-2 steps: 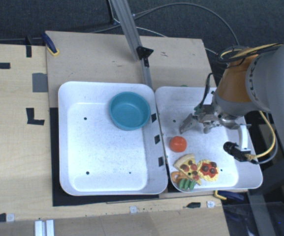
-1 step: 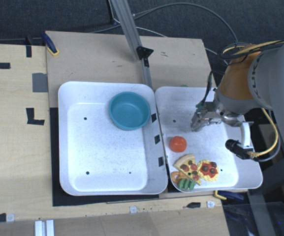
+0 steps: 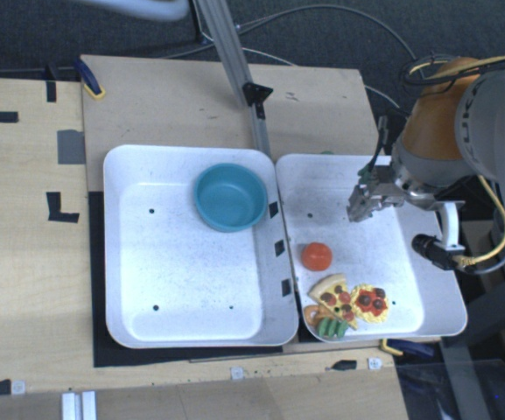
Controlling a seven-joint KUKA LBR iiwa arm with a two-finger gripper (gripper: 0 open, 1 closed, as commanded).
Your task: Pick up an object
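Observation:
My gripper [image 3: 363, 206] hangs over the upper middle of the right bin [image 3: 427, 309], with nothing visible between its fingers. A small red-orange ball [image 3: 317, 255] lies in that bin, below and left of the gripper. At the bin's front edge rest a toy pizza slice [image 3: 333, 295], a yellow piece with red spots [image 3: 371, 302] and a small green piece [image 3: 330, 326]. A blue bowl [image 3: 230, 197] stands in the upper right corner of the left bin [image 3: 147, 269].
A grey metal pole [image 3: 234, 59] slants down from the top to the gap between the bins. Cables [image 3: 322, 24] run across the dark floor behind the bench. The arm's orange band [image 3: 440, 116] and grey body stand at the right.

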